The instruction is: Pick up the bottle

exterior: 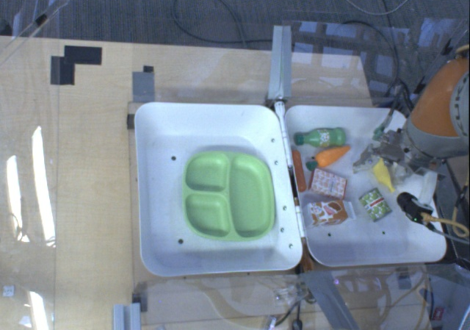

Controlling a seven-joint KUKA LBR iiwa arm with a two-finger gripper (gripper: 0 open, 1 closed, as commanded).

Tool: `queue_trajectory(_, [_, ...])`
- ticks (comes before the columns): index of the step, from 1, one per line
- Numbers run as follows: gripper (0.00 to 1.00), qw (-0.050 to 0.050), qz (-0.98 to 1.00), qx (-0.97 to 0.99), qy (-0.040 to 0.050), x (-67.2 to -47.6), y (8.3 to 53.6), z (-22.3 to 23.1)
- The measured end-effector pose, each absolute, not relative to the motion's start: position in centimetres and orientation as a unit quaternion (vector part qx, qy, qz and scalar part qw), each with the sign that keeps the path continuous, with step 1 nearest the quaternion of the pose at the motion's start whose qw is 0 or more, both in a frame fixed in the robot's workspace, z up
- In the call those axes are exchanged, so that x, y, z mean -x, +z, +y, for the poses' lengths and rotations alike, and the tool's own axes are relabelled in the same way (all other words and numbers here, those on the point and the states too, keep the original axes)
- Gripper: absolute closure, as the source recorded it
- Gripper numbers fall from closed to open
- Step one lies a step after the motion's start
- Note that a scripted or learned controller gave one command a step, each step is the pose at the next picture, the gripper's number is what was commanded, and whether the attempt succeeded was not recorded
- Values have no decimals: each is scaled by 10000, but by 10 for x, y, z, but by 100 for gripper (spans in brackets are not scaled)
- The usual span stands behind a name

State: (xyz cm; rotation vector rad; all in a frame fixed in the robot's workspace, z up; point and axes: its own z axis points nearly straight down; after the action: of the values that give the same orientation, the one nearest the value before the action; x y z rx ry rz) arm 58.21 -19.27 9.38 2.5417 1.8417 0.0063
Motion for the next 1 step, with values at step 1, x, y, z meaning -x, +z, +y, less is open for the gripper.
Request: queue_trajectory(1, [100,30,5877,-8091,45,-584,106,-192])
